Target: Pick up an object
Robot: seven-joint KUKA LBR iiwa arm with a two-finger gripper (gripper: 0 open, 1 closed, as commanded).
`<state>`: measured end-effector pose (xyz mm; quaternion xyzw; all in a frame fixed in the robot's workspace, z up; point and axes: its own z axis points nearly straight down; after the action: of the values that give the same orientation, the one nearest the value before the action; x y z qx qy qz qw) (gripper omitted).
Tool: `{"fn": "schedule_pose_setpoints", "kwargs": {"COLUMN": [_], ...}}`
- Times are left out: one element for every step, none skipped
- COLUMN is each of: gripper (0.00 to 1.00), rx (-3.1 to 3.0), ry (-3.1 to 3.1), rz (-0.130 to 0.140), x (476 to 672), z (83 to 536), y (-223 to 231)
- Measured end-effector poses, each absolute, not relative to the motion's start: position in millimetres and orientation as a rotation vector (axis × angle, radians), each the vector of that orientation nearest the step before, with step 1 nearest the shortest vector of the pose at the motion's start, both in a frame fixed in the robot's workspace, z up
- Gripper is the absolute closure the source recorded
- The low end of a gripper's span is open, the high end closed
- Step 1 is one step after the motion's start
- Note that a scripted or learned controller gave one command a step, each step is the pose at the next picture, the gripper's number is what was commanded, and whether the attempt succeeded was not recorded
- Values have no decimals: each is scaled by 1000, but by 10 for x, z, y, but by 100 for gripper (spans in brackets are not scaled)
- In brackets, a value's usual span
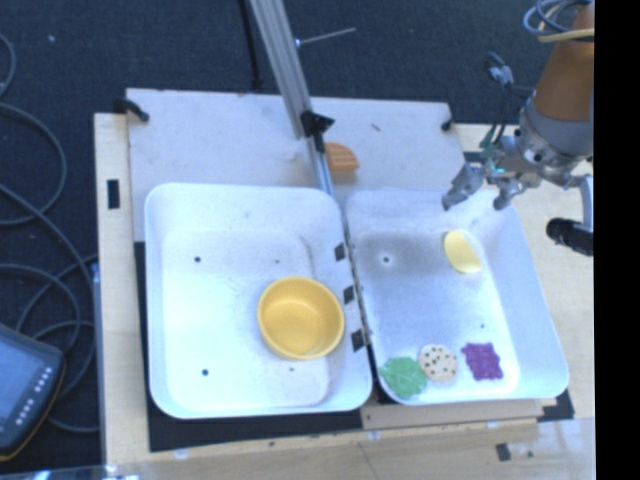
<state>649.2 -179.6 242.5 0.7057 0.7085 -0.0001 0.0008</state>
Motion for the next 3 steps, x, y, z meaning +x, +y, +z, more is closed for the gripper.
{"fn": "schedule_pose_setpoints", "kwargs": {"gripper": [0, 0, 0], "rx": [2215, 2222, 2223], "ry": [2225, 2223, 2219], "rz": [-2, -8, -6], "x": [6492, 6521, 6538], "z": [2427, 1809, 1343], "y": [-1800, -1845, -1946]}}
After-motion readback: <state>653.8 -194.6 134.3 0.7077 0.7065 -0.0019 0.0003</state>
